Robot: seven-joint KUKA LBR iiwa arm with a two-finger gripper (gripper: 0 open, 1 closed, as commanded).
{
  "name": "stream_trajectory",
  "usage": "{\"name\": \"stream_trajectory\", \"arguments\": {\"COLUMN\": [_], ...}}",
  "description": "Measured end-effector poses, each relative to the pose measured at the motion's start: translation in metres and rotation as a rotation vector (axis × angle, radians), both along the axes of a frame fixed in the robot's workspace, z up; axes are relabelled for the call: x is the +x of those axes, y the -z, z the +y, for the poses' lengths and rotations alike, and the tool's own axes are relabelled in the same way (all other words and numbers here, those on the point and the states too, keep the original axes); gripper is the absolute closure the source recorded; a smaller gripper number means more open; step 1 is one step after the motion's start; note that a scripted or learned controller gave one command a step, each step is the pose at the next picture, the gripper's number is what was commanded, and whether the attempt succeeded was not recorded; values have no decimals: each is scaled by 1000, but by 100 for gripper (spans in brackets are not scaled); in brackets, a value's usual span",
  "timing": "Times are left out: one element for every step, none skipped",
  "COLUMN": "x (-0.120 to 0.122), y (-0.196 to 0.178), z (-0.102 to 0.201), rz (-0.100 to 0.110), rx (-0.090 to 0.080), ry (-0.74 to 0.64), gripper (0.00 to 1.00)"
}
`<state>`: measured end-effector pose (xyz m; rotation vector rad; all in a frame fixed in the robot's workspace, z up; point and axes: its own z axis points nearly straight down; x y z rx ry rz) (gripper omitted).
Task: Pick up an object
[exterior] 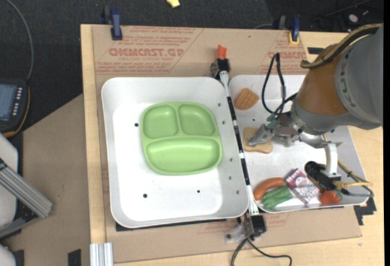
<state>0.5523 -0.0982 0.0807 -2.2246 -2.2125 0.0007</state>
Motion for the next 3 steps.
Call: {"name": "stream_trajectory", "arguments": {"x": [4, 3, 2], "y": [-17, -106, -100], "z": [1, -58, -54], "rz": [-12, -14, -4], "rx": [-3, -9, -3], "ry": [-5, -1, -5], "gripper": [100, 100, 0]}}
